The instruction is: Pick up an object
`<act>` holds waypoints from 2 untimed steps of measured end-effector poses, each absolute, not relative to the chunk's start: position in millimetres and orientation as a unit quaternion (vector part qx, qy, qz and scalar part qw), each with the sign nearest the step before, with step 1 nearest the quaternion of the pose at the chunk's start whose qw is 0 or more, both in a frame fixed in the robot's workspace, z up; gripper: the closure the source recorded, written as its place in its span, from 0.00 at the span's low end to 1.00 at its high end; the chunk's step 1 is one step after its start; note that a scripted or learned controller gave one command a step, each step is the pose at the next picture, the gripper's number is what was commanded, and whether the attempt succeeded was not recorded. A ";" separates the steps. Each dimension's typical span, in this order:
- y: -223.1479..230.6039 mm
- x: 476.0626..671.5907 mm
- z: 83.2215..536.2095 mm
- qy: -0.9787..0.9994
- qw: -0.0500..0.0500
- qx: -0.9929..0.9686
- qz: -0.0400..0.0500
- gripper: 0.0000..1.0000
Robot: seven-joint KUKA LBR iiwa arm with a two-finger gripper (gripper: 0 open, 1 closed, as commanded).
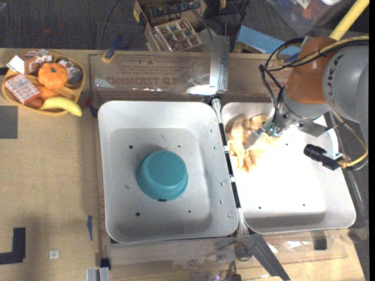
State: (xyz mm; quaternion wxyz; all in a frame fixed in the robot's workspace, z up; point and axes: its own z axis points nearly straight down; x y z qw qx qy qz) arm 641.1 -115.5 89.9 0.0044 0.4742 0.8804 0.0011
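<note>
1. Reaching into the right bin (304,209), the gripper (265,132) sits low at the bin's upper left; whether it is spread or closed cannot be told.
2. Pale, lumpy objects (241,139) lie heaped just beside the gripper, against the bin's left wall. They look light and irregular; a grasp across one narrow lobe seems most secure.
3. Arm (328,75): wrist pitched down and leftward, orange band above, entering from the right.
4. A teal bowl (163,174) rests inverted in the left bin (117,127), well apart.
</note>
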 end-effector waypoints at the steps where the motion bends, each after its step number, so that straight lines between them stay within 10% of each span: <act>1: -111.4 667.7 88.5 0.807 0.003 0.590 0.000 0.00; 2: -109.2 669.3 100.7 0.808 0.005 0.589 0.001 1.00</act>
